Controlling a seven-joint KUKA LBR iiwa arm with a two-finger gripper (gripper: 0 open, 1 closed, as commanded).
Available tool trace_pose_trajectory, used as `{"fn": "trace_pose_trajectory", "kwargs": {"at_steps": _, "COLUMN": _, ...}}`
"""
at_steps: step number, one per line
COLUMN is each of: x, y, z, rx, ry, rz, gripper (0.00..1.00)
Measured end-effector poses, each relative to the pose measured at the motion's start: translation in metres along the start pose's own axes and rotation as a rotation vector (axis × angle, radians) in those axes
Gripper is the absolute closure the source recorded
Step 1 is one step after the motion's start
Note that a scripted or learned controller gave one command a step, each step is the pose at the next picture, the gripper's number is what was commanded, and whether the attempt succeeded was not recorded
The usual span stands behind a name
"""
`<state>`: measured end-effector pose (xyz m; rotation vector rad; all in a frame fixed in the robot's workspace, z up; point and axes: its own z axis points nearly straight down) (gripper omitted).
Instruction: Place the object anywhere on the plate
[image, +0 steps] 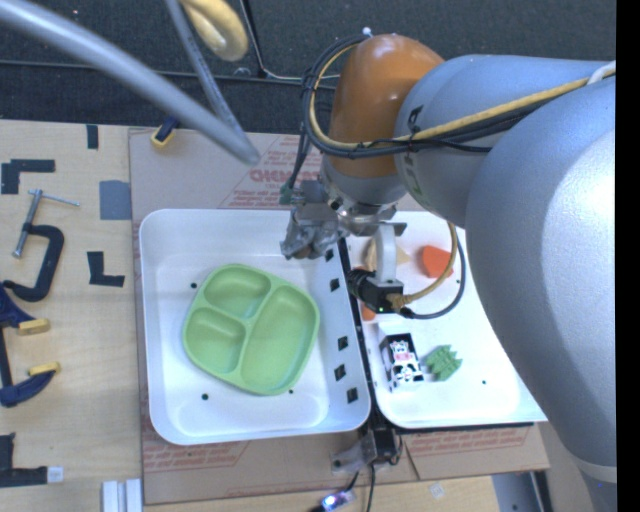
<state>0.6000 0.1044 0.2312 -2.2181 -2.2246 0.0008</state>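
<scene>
The arm's jaws (312, 232) hang over the divider between two white bins, just beyond the far right corner of the green plate (252, 327); whether they are parted, or hold anything, cannot be told. One three-compartment plate lies in the left bin (160, 300). To the plate's right, the right bin (495, 385) holds three loose things: an orange piece (436, 260), a black-and-white cow toy (402, 361) and a green toy (441, 362). Likely risks: a grasp that closes on nothing, since the things lie apart from the jaws, or a release onto the divider beside the plate rather than on it.
</scene>
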Motion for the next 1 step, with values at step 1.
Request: {"fn": "trace_pose_trajectory", "kwargs": {"at_steps": 1, "x": -0.0002, "y": -0.0005, "z": 0.0008, "rx": 0.002, "ry": -0.001, "rz": 0.0, "gripper": 0.0}}
